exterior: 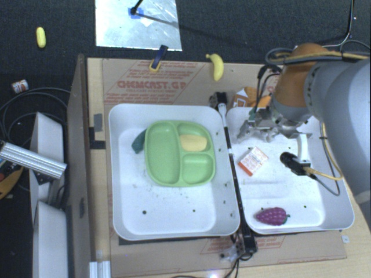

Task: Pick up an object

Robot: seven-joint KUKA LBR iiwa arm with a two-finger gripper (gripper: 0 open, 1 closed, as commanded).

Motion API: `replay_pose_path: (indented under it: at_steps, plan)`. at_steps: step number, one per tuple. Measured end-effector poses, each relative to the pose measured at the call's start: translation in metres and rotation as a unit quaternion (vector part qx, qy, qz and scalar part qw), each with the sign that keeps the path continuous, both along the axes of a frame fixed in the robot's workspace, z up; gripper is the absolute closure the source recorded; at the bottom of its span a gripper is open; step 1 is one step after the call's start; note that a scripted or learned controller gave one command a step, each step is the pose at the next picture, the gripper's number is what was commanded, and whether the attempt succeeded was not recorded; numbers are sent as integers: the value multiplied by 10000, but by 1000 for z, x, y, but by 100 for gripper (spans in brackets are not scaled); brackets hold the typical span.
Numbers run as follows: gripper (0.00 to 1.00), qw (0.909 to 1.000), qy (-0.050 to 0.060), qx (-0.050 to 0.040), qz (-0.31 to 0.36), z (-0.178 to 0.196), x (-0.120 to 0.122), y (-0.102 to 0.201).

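In the right bin point(336, 213), a small orange-and-white box point(253, 161) lies near the middle left and a purple bunch of grapes point(272, 215) sits at the front. My gripper point(258, 134) hangs over the bin's back left corner, just above and behind the box. It is open and holds nothing. The left bin point(124, 213) carries a green divided plate point(174, 155) with a yellow item point(194, 141) in its upper right compartment. A dark teal item point(138, 141) lies against the plate's left edge.
An orange-and-white object point(244, 99) is partly hidden behind the gripper at the right bin's back edge. A yellow banana point(217, 67) and a yellow-and-blue clip point(157, 58) lie on the cardboard behind the bins. The divider between the bins runs close to the gripper's left.
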State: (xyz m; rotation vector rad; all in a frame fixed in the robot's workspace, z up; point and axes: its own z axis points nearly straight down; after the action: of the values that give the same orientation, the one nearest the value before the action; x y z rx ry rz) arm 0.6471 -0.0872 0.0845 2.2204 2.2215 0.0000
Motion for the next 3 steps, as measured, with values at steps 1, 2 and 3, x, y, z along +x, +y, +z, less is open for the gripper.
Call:
replay_pose_path:
  at_steps: [1,2,3]
  plan:
    - [0,10000,-23,-3,0,1,23,-19]
    - [0,10000,-12,0,18,1,22,-12]
    - [0,10000,-14,-3,11,1,22,-14]
